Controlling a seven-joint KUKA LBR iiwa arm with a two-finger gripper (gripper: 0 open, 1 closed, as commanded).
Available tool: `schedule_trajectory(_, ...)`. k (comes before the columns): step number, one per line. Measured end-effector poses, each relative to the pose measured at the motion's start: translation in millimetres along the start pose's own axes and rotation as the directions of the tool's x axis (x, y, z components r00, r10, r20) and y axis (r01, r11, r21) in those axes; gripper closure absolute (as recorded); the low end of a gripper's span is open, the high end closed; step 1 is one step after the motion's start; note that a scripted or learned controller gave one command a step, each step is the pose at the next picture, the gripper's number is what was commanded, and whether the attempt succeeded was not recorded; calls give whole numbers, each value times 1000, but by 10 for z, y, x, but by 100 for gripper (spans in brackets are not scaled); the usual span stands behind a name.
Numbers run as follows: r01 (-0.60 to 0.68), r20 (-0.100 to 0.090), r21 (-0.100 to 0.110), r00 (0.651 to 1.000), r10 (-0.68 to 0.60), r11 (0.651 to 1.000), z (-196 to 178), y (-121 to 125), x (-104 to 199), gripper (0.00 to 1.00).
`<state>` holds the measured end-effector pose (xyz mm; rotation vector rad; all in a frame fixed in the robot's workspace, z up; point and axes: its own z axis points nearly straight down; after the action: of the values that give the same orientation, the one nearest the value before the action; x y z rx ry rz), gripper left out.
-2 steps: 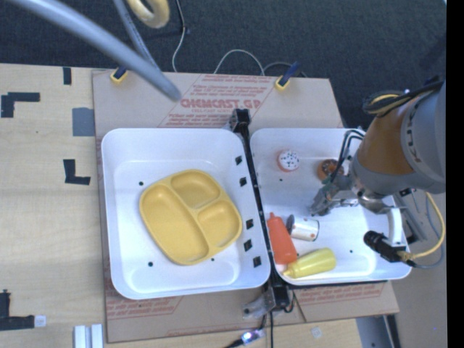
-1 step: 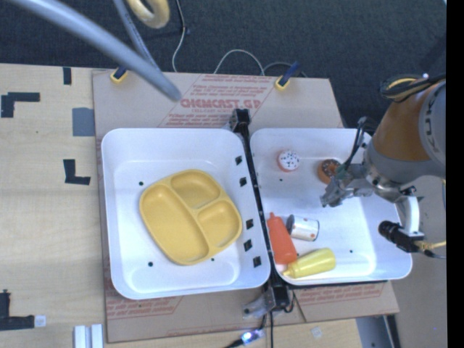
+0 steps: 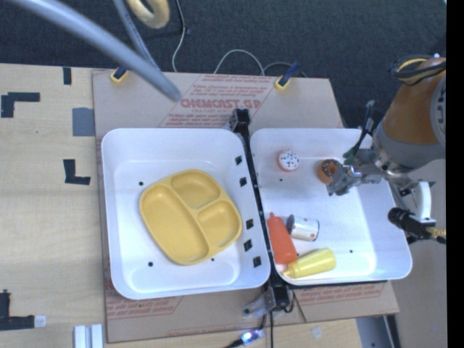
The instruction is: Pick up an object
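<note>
Though we could not tell the gripper's (image 3: 341,183) grasp state, we judged the small brown object (image 3: 329,169) light, best pinched across its middle

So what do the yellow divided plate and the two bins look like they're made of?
Yellow divided plate: probably moulded plastic, matte, going by its even colour and soft rounded compartment ridges. Left bin and right bin: likely thin plastic, smooth and slightly glossy, with rounded rims; the material can't be confirmed.
</note>
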<state>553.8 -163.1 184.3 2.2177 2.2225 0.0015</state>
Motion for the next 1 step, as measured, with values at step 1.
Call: schedule_trajectory(1,0,1,-2,1000,0,1000,-528,12,3,100)
